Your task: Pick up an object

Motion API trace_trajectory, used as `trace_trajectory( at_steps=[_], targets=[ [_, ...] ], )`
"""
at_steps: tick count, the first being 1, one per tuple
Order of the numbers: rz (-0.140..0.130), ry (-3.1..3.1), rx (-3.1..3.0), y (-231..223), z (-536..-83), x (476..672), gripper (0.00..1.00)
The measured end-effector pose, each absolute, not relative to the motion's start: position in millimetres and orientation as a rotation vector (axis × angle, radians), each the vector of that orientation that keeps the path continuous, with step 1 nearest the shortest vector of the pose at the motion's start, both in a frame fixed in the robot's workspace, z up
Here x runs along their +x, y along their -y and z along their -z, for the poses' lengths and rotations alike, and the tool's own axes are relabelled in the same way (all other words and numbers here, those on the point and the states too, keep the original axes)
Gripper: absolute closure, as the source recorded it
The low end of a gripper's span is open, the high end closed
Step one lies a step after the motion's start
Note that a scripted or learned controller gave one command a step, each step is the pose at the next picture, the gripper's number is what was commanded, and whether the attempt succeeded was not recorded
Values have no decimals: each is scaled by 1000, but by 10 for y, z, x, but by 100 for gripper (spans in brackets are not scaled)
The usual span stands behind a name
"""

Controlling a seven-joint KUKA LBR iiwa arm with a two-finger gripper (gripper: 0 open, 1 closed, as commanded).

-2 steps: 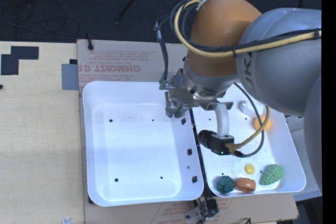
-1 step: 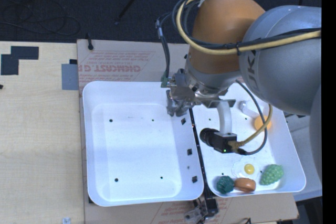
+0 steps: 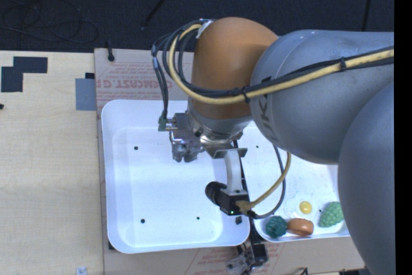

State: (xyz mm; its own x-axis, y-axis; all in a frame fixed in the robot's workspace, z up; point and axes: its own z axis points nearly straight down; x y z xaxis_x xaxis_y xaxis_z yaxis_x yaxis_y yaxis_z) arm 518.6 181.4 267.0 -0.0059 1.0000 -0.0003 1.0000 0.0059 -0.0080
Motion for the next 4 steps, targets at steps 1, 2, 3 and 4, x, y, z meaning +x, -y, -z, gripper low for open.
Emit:
trace_trajectory(
  at_steps=[1,2,3,4],
  targets=[
    [-22,2219,-2213,-2125,-1595,5078,100],
    [12,2227,-2221,-2442,-2544,5749,100],
    [20,2228,-2223,-2424,-5021,5695,100],
    [-11,2214,-2227,-1808,-4721,6001,100]
  ],
)
